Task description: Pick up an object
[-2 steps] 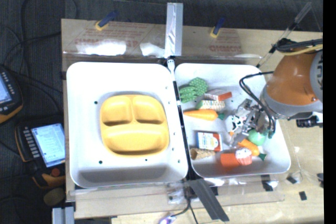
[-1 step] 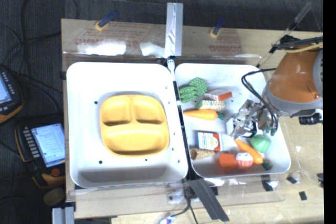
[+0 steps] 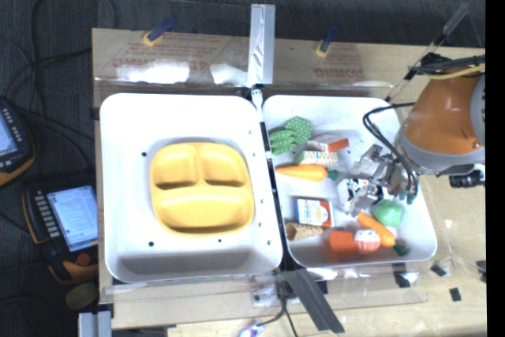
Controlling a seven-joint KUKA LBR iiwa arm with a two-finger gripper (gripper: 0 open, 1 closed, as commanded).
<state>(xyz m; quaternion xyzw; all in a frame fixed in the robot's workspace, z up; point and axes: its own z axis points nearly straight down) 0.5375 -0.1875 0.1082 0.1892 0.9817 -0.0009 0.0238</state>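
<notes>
The right bin (image 3: 426, 245) holds several toy foods: a green ridged piece (image 3: 289, 135), an orange carrot (image 3: 301, 172), a small red-and-white packet (image 3: 314, 211), a red-and-orange piece (image 3: 351, 241), a green ball (image 3: 388, 212) and a cone-like piece (image 3: 300, 231). My gripper (image 3: 364, 184) hangs low over the middle of this bin, just left of the green ball and above the red-and-orange piece. The arm's orange band (image 3: 442, 118) is above it at the right. The metal fingers blur into the clutter beneath them.
The left bin (image 3: 118, 170) holds a yellow divided tray (image 3: 203, 187). A metal divider post (image 3: 261, 43) stands behind where the bins meet. A black cable (image 3: 379, 118) loops over the right bin's back. A handheld device (image 3: 67, 217) lies off the bench at the left.
</notes>
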